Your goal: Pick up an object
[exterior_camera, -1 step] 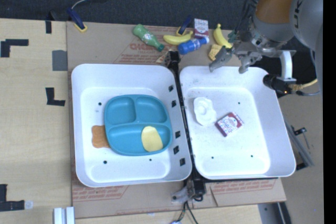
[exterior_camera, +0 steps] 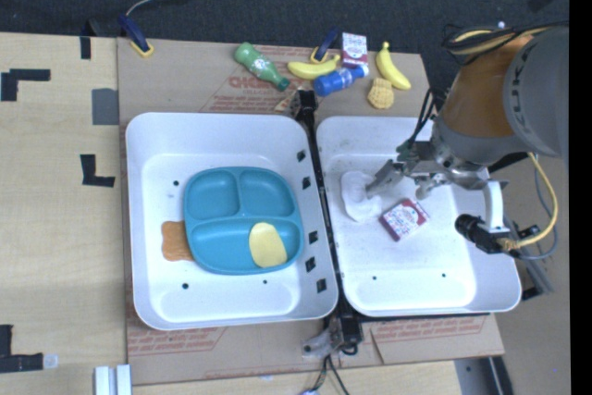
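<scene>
Pincer (exterior_camera: 393, 178) sits low in the right bin (exterior_camera: 481, 291), fingers spread apart, nothing between them. One finger tip points out toward a pale whitish object (exterior_camera: 357, 196) lying just beyond it on the bin floor; can't tell if they touch. Just below the pincer, a small red-and-white packet (exterior_camera: 403, 218) lies flat and tilted, close to the fingers but not gripped.

Grey arm (exterior_camera: 546, 88) with its orange band (exterior_camera: 481, 83) comes in behind the pincer, from the far side of the right bin.

Past the pale object and across the bin divider is the left bin (exterior_camera: 153, 199). It holds a blue divided plate (exterior_camera: 242, 217) with a yellow piece (exterior_camera: 268, 245) in the plate compartment nearest the pincer. An orange-brown slab (exterior_camera: 173, 240) pokes out at the plate's far edge, partly under it.

Up beyond the bins, on the cardboard well clear of the pincer, a loose cluster: green bottle (exterior_camera: 260, 66), one banana (exterior_camera: 311, 67), blue item (exterior_camera: 335, 81), small red-and-white box (exterior_camera: 354, 47), second banana (exterior_camera: 392, 67), yellow waffle-textured piece (exterior_camera: 380, 92). The second banana and the waffle piece are the closest of that group to the pincer.
</scene>
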Robot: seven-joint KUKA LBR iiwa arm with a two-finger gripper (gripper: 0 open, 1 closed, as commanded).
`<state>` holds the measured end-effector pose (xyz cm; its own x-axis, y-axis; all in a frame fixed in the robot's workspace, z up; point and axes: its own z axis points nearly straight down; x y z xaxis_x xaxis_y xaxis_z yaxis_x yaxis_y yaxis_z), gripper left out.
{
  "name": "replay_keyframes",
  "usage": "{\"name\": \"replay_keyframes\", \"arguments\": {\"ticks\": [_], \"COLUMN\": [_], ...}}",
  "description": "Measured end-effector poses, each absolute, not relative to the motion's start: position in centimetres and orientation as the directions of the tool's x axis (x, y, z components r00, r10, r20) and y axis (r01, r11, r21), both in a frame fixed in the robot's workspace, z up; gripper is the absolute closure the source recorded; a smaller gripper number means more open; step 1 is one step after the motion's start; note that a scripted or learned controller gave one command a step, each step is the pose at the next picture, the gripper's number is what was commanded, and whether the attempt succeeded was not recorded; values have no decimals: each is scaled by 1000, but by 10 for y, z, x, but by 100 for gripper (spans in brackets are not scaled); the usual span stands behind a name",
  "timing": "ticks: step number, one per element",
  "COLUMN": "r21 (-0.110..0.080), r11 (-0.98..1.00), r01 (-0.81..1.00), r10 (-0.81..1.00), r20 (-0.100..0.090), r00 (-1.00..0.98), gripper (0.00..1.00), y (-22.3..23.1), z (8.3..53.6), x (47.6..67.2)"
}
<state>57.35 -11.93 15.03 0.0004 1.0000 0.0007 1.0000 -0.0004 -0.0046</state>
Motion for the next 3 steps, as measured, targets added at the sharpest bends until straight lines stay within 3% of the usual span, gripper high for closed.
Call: {"name": "replay_keyframes", "arguments": {"ticks": [1, 2, 3], "r21": [16, 22, 23], "r11": [1, 0, 0], "r01": [1000, 1000, 1000], "r10": [1000, 1000, 1000], "r20": [-6, -8, -8], "r00": [-1, 0, 0], "gripper": [0, 100, 0], "y": [-131, -132, -132], "z": [91, 102, 103], "x": [552, 554, 554]}}
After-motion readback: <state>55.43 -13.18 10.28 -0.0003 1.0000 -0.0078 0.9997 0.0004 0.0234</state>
